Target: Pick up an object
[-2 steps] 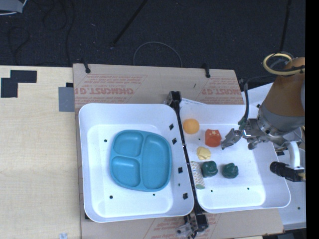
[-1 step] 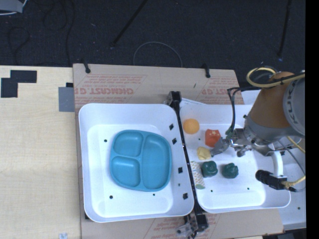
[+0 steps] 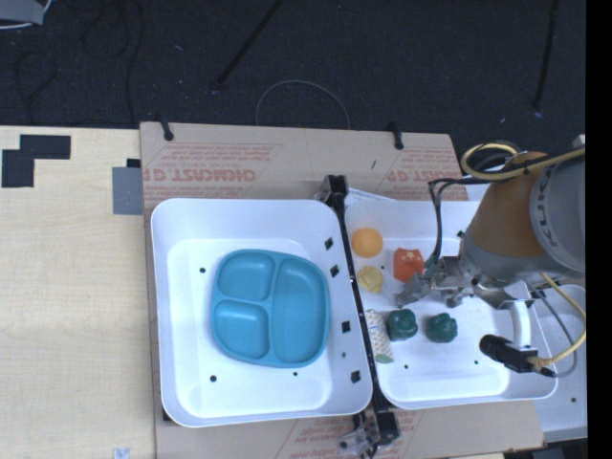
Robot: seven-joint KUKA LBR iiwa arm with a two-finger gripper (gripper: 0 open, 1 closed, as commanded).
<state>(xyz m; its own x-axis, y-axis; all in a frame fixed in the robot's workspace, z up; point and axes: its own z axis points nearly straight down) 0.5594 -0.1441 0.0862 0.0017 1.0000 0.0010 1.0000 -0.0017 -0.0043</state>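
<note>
Two white bins side by side, blue divided plate (image 3: 268, 306) in the left bin (image 3: 182, 237), right bin (image 3: 449, 381) holding an orange ball (image 3: 366, 242), red block (image 3: 408, 262), yellow piece (image 3: 370, 278) and two green lumps (image 3: 401, 325), gripper (image 3: 421, 293) low beside the red block, grip impossible to tell.

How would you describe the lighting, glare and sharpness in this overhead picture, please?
In the camera view, the lighting is even and fairly soft; the left bin and right bin look bright white, nearly washed out, with faint shadows; the blue plate is clear, while the small green objects and the end effector look slightly soft; the floor behind is very dark.
</note>
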